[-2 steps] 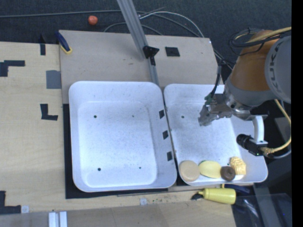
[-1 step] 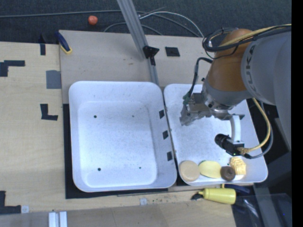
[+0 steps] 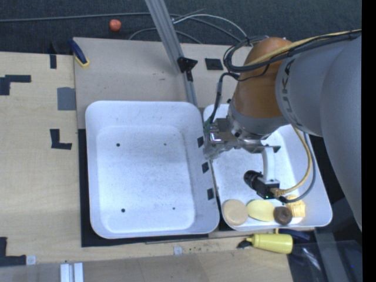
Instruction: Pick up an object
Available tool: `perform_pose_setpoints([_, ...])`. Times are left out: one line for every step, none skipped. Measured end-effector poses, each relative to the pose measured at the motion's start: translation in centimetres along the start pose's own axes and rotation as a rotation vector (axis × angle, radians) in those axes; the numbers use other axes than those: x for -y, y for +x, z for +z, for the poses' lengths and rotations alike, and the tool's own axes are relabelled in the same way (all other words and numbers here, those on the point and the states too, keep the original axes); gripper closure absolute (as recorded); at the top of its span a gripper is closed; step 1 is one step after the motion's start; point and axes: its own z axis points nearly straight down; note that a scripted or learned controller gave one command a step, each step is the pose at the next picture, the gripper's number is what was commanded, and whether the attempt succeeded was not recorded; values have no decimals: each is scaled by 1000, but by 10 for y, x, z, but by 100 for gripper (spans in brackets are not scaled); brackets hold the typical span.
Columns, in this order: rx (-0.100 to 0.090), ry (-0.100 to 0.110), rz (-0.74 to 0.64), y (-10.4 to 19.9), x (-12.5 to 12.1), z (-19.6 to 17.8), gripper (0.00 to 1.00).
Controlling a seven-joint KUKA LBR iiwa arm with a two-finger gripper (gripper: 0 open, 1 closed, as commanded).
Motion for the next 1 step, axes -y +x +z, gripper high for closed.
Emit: perform_pose_setpoints([0,1,0,45,3,1,100])
